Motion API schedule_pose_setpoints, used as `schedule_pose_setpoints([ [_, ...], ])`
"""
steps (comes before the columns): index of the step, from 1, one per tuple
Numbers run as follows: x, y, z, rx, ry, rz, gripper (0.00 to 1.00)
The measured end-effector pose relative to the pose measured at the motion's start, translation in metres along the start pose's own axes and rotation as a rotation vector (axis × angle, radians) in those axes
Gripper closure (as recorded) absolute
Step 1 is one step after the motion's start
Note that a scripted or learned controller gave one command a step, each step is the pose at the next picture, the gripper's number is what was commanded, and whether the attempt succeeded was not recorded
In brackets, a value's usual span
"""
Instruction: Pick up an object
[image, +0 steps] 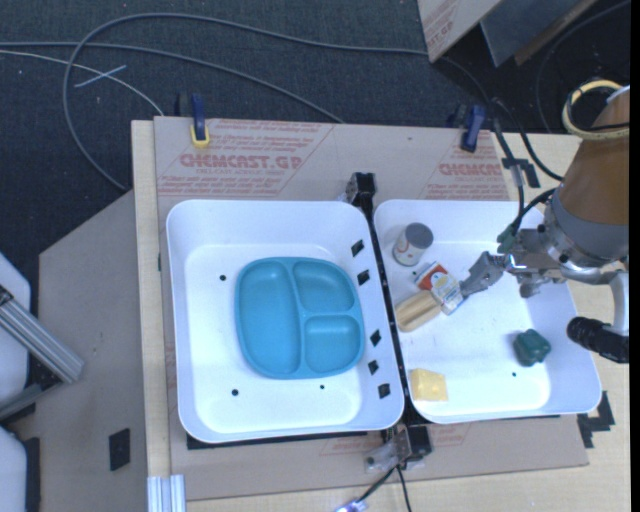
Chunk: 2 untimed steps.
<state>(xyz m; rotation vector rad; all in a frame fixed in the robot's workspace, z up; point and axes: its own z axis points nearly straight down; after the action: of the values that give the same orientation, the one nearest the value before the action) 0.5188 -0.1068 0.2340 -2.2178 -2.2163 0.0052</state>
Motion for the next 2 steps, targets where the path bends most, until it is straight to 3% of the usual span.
schedule_pose_setpoints([
  [2, 0.013, 0.002, 0.104, 0.001, 0.001, -0.001, 0.00],
])
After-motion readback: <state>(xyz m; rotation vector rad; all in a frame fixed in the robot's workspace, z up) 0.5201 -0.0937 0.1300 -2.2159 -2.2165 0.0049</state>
